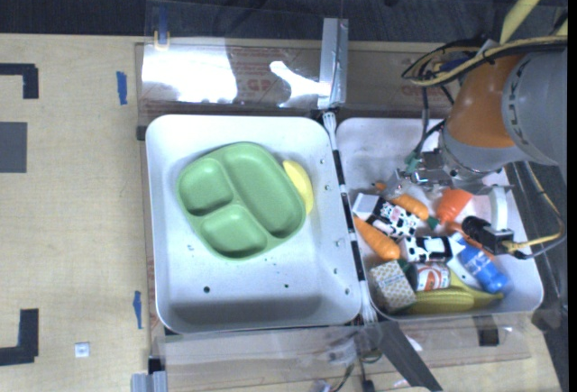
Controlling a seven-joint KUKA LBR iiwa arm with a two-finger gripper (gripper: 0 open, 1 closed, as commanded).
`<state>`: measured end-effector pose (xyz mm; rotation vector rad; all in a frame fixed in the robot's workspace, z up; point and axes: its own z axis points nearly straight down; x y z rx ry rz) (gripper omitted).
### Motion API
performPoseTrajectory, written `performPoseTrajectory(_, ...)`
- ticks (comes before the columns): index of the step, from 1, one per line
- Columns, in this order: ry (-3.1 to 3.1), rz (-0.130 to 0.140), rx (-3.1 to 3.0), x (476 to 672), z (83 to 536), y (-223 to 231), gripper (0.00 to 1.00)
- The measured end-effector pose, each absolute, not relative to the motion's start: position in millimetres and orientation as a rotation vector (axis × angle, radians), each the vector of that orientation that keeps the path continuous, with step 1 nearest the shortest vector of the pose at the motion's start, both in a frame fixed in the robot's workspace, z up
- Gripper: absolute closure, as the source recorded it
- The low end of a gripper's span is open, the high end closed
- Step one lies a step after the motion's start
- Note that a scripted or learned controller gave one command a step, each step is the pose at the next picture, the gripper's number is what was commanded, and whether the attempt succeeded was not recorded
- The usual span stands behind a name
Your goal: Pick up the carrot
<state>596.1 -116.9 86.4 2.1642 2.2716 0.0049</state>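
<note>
Hovering over the right bin (532, 287), the tool (416, 172), grip state impossible to tell, nears two carrots (377, 239); the left bin (180, 291) holds one green plate (240, 198).

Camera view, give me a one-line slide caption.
KUKA arm's gripper above the right bin of toys, near the carrot; green divided plate in left bin.

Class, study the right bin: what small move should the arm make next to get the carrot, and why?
Probably shift the gripper toward the left side of the right bin and lower it. The carrot lies there beside the black-and-white toy, apart from the gripper.
</note>
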Motion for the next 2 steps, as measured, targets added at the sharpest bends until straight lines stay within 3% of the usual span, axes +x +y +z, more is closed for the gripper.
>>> performPoseTrajectory(1, 2.265, 0.009, 2.165, 597.4, 98.0, -118.5, 1.0)
performPoseTrajectory(2, 2.264, 0.0, 2.176, 597.5, 213.8, -148.4, 1.0)
